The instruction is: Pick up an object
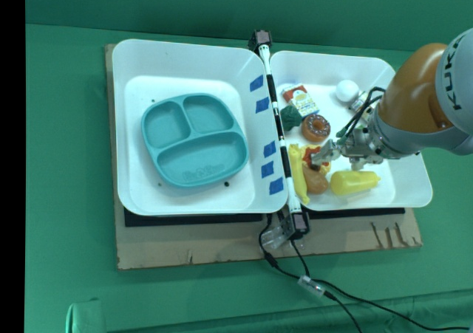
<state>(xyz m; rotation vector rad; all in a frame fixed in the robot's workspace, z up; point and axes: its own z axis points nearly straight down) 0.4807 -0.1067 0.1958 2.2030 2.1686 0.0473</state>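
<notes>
The right bin (403, 190) holds several toy foods. A white ball (346, 90) lies at the back, with a red and green packet (298, 98) to its left. A brown donut (315, 127) sits mid-bin beside a dark green piece (289, 119). Near the front lie a yellow banana-like piece (298, 167), an orange piece (317, 182) and a yellow pepper-like piece (354, 182). My gripper (321, 156) is low over the front left of this bin, right at a small red piece (320, 150) and just above the orange piece.
The left bin (133, 176) holds a teal divided plate (194, 141). A divider rail with blue tape marks (267, 148) runs between the bins. Cables (310, 287) trail off the bench's front edge. The arm's orange band (414, 95) hangs over the right bin's right side.
</notes>
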